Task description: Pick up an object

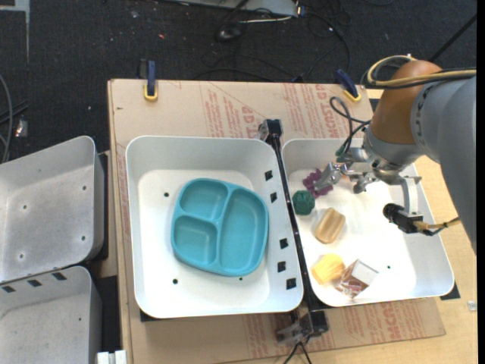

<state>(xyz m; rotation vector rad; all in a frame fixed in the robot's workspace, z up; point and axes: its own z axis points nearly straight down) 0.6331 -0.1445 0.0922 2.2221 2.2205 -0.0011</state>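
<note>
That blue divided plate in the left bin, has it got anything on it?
Empty. All three sections of the blue plate show bare blue, and it lies flat in the left bin.

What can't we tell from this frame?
- Claw open or shut: too small and blurred in the camera view.
- Purple object: its kind unclear; the claw covers its right part.
- Arm: its base is cut off by the right edge.
- Small box: label too small to read.

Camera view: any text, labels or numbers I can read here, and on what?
Board under the bins: red printed lettering, upside down and too blurred to read.
Board's front edge: more red print, unreadable.
Small packet in the right bin: printing too small to read.
</note>
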